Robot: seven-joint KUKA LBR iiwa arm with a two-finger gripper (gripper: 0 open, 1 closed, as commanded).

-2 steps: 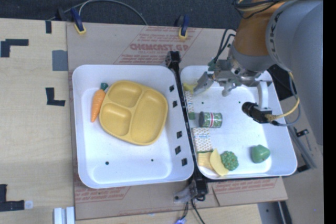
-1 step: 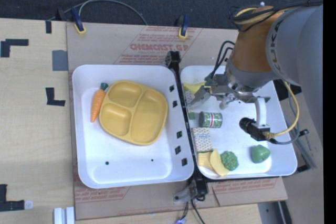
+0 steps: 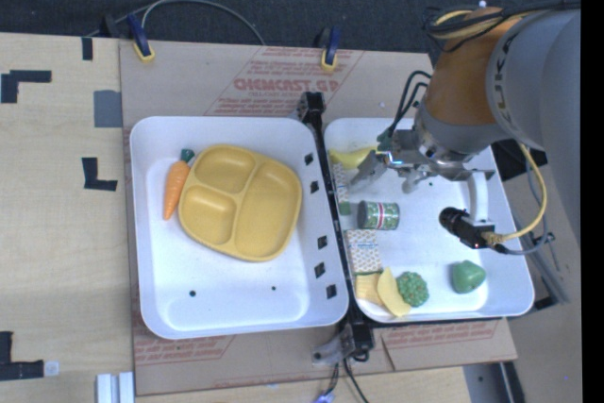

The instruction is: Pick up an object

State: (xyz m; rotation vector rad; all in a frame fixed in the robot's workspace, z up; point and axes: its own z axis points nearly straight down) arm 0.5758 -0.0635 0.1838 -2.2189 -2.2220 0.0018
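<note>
Hovering with fingers (image 3: 394,167) spread open over the right bin (image 3: 514,297), just above a can (image 3: 379,216). Gripping nothing. Sitting in the left bin (image 3: 156,297): plate (image 3: 240,201) and carrot (image 3: 174,188).

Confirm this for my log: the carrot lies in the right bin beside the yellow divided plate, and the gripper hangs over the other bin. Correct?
Not quite. The carrot lies in the left bin, not the right, touching the left edge of the yellow divided plate. The gripper does hang over the other bin, the right bin, above the small can. The camera view shows this.
</note>
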